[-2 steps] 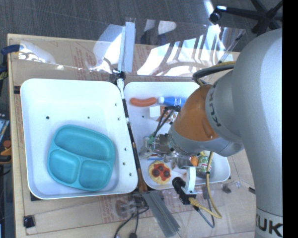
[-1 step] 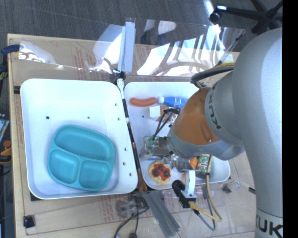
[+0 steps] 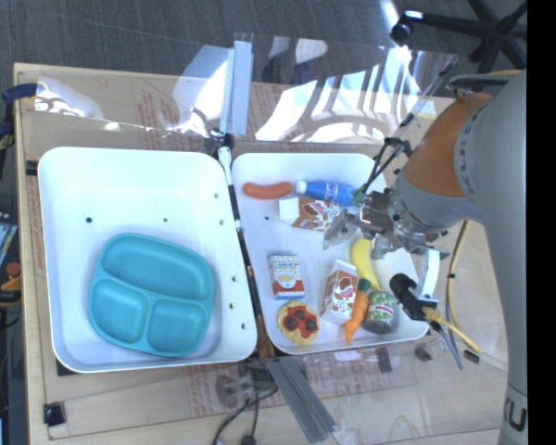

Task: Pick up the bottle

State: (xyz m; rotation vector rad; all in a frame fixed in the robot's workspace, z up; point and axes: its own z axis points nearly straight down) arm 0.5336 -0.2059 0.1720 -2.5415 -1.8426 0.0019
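We see the gripper [image 3: 352, 225] low over the right bin [image 3: 259, 248], near its right side, but we cannot tell how it is set, as the metal parts blur together there. It hangs just above the yellow banana [image 3: 364, 260] and beside a red-and-white packet [image 3: 317, 213]. The bottle [image 3: 329, 191], clear with a blue label and a white cap, lies on its side along the far wall of this bin, just beyond the gripper and apart from it. To the bottle's left lies a sausage [image 3: 268, 190].

Nearer the front of the same bin we find a small carton [image 3: 284, 275], a round pastry with red filling [image 3: 297, 322], a second red-and-white packet [image 3: 339, 293], a carrot [image 3: 357, 311] and a dark jar [image 3: 382, 311].

Behind the gripper the grey arm [image 3: 500, 156] with its orange band [image 3: 437, 160] rises on the right. The left bin [image 3: 65, 184] holds a teal divided tray [image 3: 151, 293].
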